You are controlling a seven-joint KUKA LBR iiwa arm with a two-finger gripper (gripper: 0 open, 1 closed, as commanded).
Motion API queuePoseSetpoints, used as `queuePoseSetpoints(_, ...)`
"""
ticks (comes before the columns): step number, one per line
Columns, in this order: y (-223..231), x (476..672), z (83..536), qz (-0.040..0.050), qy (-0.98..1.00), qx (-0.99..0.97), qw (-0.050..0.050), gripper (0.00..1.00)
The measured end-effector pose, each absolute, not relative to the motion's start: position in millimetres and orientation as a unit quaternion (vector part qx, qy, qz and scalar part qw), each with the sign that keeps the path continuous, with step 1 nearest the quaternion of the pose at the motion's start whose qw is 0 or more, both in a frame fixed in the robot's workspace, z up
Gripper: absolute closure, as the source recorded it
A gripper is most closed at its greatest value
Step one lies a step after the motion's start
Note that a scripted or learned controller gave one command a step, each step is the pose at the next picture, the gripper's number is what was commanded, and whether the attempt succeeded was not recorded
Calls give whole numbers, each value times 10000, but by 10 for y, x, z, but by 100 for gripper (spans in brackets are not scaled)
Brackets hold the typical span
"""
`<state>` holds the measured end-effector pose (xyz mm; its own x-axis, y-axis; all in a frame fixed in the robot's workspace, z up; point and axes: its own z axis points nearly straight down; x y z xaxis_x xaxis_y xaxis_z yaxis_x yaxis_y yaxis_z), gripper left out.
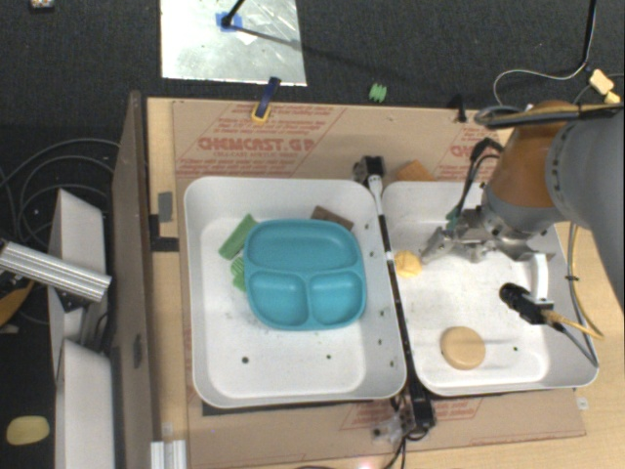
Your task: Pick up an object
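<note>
Reaching in from the right, the arm (576,174) is seen over the right bin (488,384), with the gripper (437,243) low in the bin's upper left part. Whether the gripper is spread or closed cannot be told, and nothing is seen held in it. A yellow piece (407,263) is found just left of and below the gripper, near it and close against the bin's left wall; contact between the two cannot be judged. A tan disc (462,348) lies near the front edge of the same bin, well apart from the gripper. Bare white floor is left between the disc and the yellow piece.

Most of the left bin (205,291) is taken up by a blue tray (303,274). A green piece (236,237) is tucked at the tray's upper left edge, and a brown piece (332,217) at its upper right. Open floor is left along the front of this bin.
</note>
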<state>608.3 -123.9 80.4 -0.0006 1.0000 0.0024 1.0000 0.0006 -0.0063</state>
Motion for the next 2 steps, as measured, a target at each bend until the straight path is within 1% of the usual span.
queuePoseSetpoints(1, -1676, 6377, 1128, -13, -7067, -7075, -36, 0)
queuePoseSetpoints(2, -1390, 5756, 1621, -6, -7072, -7070, -3, 0)
